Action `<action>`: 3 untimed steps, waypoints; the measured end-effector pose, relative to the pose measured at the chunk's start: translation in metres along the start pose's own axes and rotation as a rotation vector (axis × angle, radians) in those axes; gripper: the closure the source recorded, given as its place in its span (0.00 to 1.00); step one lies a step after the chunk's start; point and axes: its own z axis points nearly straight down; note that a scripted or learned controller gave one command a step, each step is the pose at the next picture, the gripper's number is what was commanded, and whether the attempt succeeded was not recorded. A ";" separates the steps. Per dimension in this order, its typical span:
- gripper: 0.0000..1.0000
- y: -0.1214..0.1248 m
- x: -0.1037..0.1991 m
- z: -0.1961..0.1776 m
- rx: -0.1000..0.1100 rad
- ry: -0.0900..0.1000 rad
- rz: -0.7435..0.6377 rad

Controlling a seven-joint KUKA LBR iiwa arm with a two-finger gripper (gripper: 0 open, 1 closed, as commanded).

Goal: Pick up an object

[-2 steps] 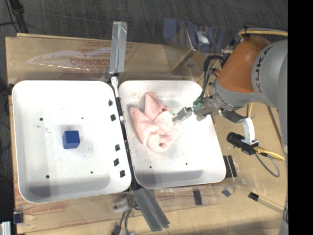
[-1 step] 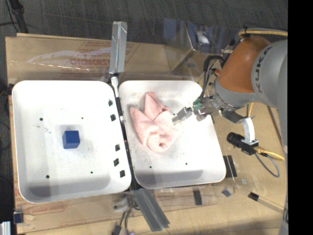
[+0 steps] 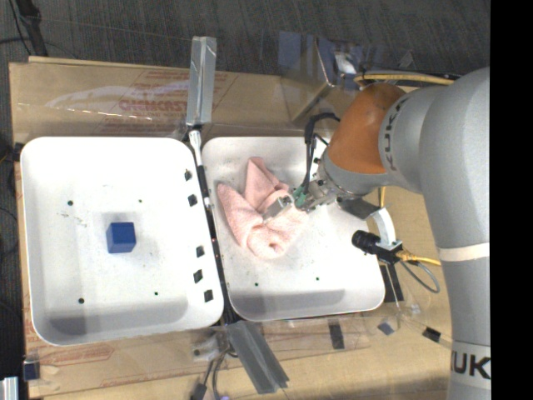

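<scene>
The arm is reaching in over the right bin [image 3: 358,294], and its gripper [image 3: 291,202] is sitting low at the right edge of the crumpled pink cloth [image 3: 260,213], which is lying in the left half of that bin, close to the divider between the two bins. The tips appear to be touching or pressing into a fold of the cloth, but whether the jaws are apart or closed cannot be told from this angle, and no fabric is clearly showing between them. A small blue cube [image 3: 122,237] is resting alone in the left bin [image 3: 50,323], well apart from the arm. The step in hand is probably the grasp on the cloth. To do it well, the gripper should be going down onto a raised ridge of fabric rather than a flat skirt, closing fully so several layers are bunching between the tips, and then rising straight up and slowly. A thin single layer is liable to slip out, and the cloth may drag across the bin floor.
</scene>
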 end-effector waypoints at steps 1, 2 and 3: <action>0.00 0.069 -0.001 0.000 0.000 0.000 -0.073; 0.00 0.041 0.021 0.001 0.002 0.000 -0.185; 0.00 0.081 0.023 0.000 0.001 -0.001 0.005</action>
